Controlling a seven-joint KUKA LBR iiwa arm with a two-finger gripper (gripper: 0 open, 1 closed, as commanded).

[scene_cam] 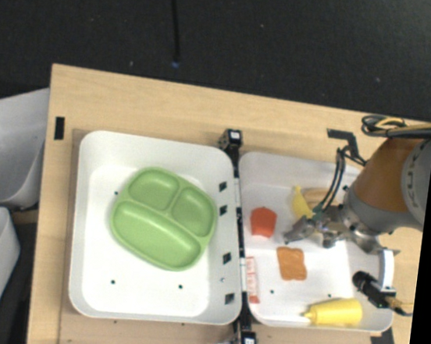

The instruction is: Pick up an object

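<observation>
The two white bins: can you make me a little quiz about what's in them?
1. True or false: the green plate lies in the left bin.
2. Which thing lies nearest the front edge of the right bin?
A. the red block
B. the yellow bottle
C. the orange block
3. Fill in: the gripper hangs just right of the ___ block.

Key: 1 true; 2 B; 3 red
</observation>
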